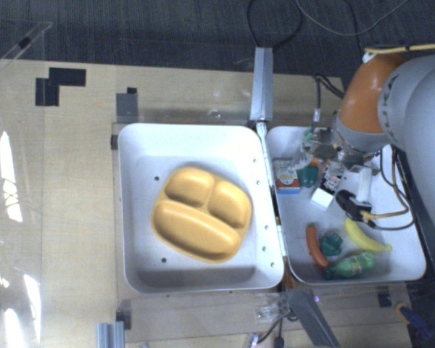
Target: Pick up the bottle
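- The pincer [326, 167] hangs low over the upper part of the right bin [409, 263], below the orange-banded wrist; whether it is apart or together I cannot tell, since the wrist and cabling crowd it, and nothing is visibly held.
- The bottle [354, 265], a green one by my reading, lies on its side near the front edge of the right bin, well apart from the pincer. The read is uncertain: it is small and blurred.
- Risk one: a lying bottle is round, so a pinch across it could roll it aside or squirt it out.
- Risk two: crowding. A yellow banana [367, 238] lies just above the bottle, a dark green item [330, 243] and a red-orange sausage-shaped toy [315, 245] just to its left; a descent slightly off could clamp or shove one of these instead.
- Risk three: the bin's front wall is near, and could block a finger on that side.
- Risk four: directly under the pincer sit a small carton [288, 176] and a white block [322, 197], which closing here would catch by mistake.
- The left bin [138, 267] holds a yellow divided tray [201, 213], clear of all this on the tabletop [58, 194].
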Controlling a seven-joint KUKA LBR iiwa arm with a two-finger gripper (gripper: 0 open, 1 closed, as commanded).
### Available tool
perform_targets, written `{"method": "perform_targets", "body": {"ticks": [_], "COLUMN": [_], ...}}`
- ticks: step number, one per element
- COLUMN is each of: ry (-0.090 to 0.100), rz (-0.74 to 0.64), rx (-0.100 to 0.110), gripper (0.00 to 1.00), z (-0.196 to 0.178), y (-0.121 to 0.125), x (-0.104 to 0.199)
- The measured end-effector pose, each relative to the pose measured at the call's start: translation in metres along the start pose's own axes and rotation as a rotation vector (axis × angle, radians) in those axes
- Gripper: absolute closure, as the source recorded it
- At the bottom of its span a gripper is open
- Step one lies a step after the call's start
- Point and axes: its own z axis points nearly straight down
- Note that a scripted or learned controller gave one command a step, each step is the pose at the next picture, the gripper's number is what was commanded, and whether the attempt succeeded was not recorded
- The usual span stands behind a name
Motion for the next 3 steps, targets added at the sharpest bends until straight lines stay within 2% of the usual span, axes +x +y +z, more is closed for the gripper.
{"method": "perform_targets", "body": {"ticks": [1,2,3], "ry": [-0.006,0.0,-0.001], "rz": [-0.05,-0.208,-0.215], "rx": [-0.04,0.02,0.014], "gripper": [0.0,0.0,1.0], "z": [0.006,-0.038,-0.05], "y": [-0.101,0.009,0.011], "x": [-0.046,-0.051,-0.049]}}
